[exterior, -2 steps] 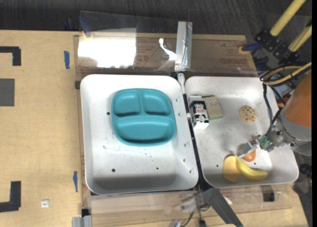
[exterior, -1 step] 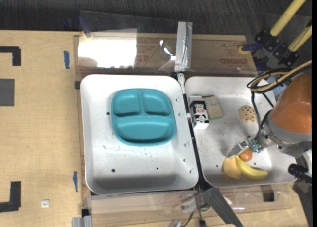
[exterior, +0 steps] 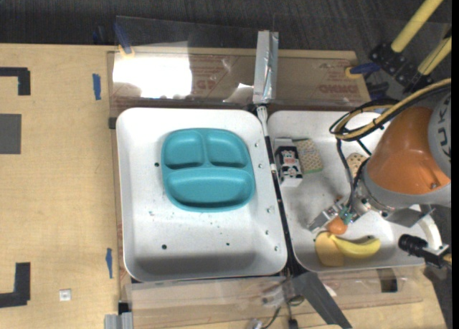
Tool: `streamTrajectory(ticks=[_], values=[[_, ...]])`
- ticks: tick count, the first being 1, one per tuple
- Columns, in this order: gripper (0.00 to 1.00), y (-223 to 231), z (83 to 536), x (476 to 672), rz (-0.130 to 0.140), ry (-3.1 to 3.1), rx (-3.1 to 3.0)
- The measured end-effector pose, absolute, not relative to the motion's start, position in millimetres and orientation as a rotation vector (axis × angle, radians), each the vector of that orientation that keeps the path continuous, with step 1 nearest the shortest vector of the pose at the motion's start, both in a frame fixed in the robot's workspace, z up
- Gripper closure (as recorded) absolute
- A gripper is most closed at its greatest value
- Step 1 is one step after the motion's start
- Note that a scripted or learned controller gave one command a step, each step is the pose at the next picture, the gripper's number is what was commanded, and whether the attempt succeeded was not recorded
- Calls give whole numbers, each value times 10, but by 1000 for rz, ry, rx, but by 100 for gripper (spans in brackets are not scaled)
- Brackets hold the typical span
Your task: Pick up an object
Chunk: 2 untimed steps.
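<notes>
Fingers, their state impossible to tell, hung low in the right bin just above a small orange piece touching the banana, whose long axis ran left-right.

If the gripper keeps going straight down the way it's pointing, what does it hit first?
Most likely the small orange object right under the gripper, resting against the banana in the right bin. Depth is hard to judge from above.

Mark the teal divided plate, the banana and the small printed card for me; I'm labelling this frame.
teal divided plate (exterior: 208,170): camera view, on the ridge between compartments.
banana (exterior: 356,249): camera view, mid-length of the fruit.
small printed card (exterior: 288,162): camera view, centre of its face.
</notes>
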<state>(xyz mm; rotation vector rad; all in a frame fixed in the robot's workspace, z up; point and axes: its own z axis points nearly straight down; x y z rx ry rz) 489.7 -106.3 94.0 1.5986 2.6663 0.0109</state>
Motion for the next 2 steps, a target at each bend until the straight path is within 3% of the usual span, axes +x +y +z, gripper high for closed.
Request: streamTrajectory(ticks=[1,2], values=[[100,-1074,1042,4934,16,2658,1599],[100,-1018,937,5002,21,2473,1895]])
